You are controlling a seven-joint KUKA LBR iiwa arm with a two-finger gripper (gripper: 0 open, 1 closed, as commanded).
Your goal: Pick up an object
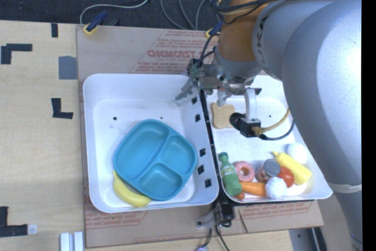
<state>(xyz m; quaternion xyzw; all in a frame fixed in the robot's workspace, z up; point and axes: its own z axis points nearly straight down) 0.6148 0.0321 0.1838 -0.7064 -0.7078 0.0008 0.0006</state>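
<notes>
Nearest, small toys crowd the right bin's (317,190) front corner, a banana (128,194) tucks under the blue plate (155,159) in the left bin (94,126), and farther back the pincer (205,94), grip state unclear, hangs above the divider beside a toast slice (221,116), likely its pick.

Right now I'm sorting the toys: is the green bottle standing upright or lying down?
Lying down. The green bottle lies flat on the right bin's floor, beside the pink donut.
</notes>
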